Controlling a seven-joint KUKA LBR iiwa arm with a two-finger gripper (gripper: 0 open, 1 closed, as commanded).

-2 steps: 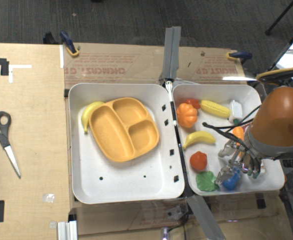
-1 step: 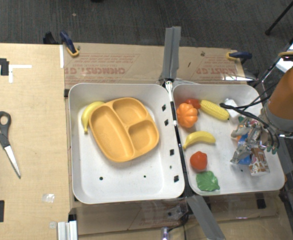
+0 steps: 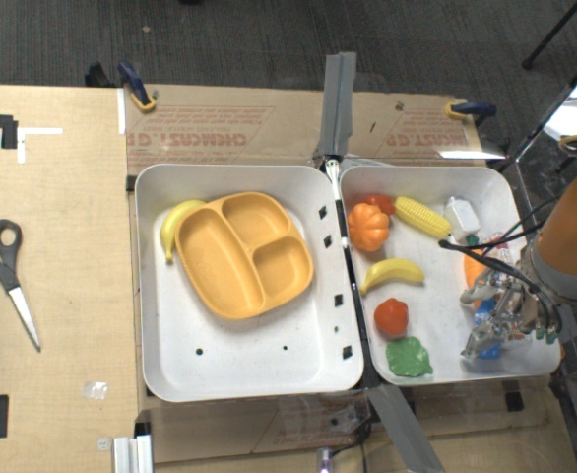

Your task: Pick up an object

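In the right bin (image 3: 436,172) lie an orange pumpkin (image 3: 368,227), a yellow corn cob (image 3: 421,217), a small banana (image 3: 392,274), a red tomato (image 3: 391,316), a green leafy piece (image 3: 408,358) and a white object (image 3: 461,214). My gripper (image 3: 493,331) reaches down into this bin's right side, close to the front right corner, with cables around it. Small orange and blue bits (image 3: 479,301) show beside it, mostly hidden by the gripper. The tomato and the green piece lie well to its left.
The left bin (image 3: 151,294) holds an orange divided plate (image 3: 241,254) with a second banana (image 3: 175,223) tucked along its far left rim. Scissors (image 3: 11,276) lie on the bench at the left. Clamps (image 3: 136,87) hold cardboard behind the bins.
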